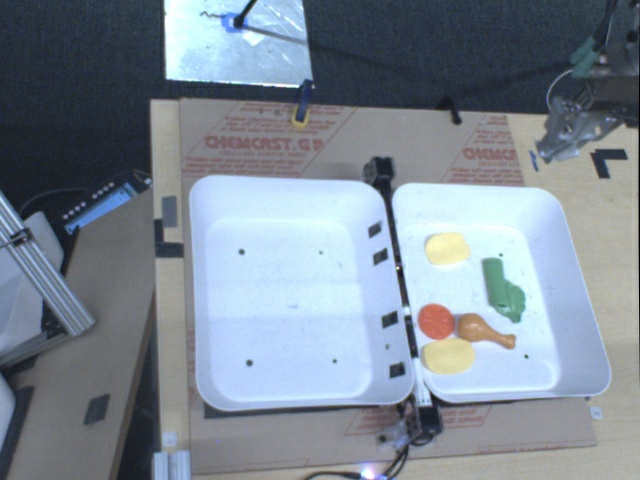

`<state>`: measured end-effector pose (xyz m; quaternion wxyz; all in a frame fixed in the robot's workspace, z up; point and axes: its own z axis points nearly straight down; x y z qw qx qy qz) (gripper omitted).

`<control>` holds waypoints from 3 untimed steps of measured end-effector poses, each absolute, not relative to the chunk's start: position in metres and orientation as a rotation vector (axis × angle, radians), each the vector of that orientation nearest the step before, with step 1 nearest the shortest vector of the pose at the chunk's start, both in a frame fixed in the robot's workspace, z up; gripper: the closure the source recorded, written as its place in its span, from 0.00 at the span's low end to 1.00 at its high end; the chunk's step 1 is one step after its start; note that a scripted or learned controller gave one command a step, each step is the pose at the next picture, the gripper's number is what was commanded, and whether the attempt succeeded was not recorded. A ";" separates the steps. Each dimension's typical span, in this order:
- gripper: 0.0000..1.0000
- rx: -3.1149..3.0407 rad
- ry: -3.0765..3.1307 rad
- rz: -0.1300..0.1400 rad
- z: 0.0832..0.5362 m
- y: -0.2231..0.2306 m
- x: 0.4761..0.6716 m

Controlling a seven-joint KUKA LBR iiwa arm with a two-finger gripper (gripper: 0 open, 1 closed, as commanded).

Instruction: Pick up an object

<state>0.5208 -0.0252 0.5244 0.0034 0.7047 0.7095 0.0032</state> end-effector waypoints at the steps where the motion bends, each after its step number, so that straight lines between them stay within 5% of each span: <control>1: 1.00 2.221 2.216 0.004 0.536 -0.069 0.485; 2: 1.00 2.224 2.211 0.001 0.535 -0.146 0.499; 3: 1.00 2.222 2.213 0.001 0.535 -0.200 0.485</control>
